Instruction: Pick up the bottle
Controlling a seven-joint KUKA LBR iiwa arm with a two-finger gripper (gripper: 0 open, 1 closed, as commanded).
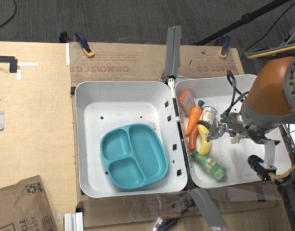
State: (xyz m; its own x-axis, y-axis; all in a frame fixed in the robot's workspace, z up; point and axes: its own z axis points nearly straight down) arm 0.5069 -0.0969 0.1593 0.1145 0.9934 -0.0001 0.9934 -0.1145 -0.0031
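A green bottle [210, 165] with a yellowish cap end lies on its side in the right bin [243, 172], near the bin's front left corner. My gripper [217, 130] hangs over the middle of that bin, above and slightly right of the bottle, close to a yellow banana [203, 139] and a metal can [208, 114]. Nothing can be seen held in it. The grey arm with its orange band [275, 88] reaches in from the right.
An orange carrot [193, 120] and a small reddish packet or bottle [186, 100] lie along the right bin's left wall. The left bin [89, 129] holds a teal divided plate [134, 155]. A black cable runs beside the wrist.
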